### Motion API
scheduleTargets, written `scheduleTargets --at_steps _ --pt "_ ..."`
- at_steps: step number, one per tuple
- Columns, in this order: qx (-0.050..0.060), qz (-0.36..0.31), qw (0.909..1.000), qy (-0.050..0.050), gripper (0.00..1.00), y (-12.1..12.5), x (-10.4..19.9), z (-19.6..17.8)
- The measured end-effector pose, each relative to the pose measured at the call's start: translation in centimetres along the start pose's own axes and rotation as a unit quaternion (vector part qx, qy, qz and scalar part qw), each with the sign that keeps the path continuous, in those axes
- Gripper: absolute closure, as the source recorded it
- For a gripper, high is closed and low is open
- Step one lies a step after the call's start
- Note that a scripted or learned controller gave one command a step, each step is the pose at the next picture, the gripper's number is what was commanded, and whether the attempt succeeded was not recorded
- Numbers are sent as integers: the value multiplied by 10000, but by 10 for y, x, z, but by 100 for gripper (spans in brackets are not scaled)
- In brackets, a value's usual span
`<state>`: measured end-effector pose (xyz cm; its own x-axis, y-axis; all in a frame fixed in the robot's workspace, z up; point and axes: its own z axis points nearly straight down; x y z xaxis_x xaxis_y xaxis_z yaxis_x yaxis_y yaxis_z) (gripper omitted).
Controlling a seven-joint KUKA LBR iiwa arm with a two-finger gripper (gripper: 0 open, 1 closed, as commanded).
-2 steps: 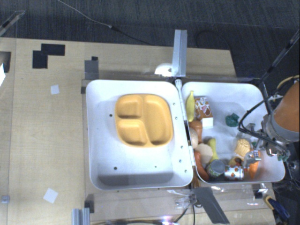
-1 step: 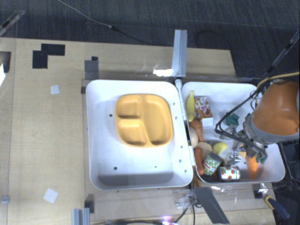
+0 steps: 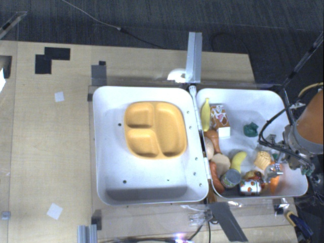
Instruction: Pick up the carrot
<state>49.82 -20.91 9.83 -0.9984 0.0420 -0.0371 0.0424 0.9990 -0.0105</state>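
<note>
As the gripper (image 3: 276,168) hangs over the right bin (image 3: 263,96) | claw state cannot be told | carrot (image 3: 214,173), probably stiff and light, best pinched mid-length.

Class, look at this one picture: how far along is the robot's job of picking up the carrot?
Done: nothing visibly; the carrot lies in the right bin, by its left wall among other toy foods. In hand: the gripper is low over the clutter at the bin's right end, apart from the carrot. Left: reaching the carrot, gripping it, lifting it.
</note>
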Motion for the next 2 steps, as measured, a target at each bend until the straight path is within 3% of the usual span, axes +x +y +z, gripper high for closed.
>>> scheduleTargets --at_steps 1,2 --pt "7 273 9996 8 0 39 2 0" --pt "16 625 9980 17 0 48 4 0"
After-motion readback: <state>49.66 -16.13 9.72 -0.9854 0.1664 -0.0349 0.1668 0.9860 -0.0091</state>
